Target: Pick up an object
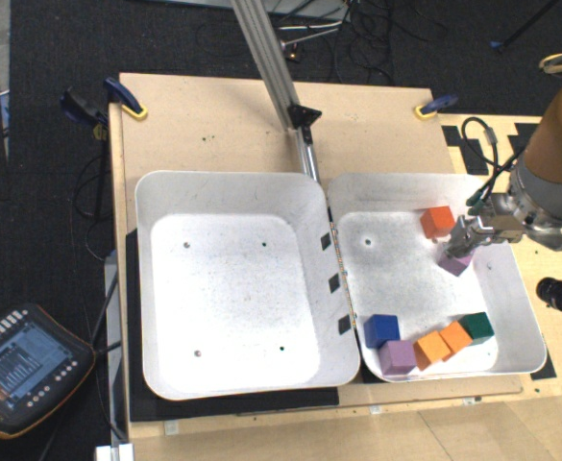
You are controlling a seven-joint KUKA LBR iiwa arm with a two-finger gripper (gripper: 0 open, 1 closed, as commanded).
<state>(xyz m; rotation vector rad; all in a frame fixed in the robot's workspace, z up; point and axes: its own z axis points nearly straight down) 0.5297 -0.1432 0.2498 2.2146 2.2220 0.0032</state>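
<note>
Dark floor with loose cables surrounds the tan bench (pixel 261 123), which carries two shallow white bins side by side. On the bench's far edge sit clamps with yellow tips, and a metal rail (pixel 266 51) slants down from the top toward the seam between the bins. A teach pendant (pixel 21 368) lies on the floor at the lower left.

I reach in from the right, my orange band above the grey wrist, and my gripper (pixel 463 243) hangs over the upper right part of the right bin (pixel 396 257). A small purple block (pixel 456 260) sits at my fingertips, tilted; it looks pinched between them, though how far they stand apart is hard to make out at this size. An orange cube (pixel 437 221) lies just beside it, toward the bin's far wall.

Along the near edge of the same bin lie four more blocks in a loose row: a blue cube (pixel 381 329), a purple cube (pixel 397 356), an orange block (pixel 434 345) and a green block (pixel 476 327). The left bin (pixel 165 200) sits alongside.
</note>
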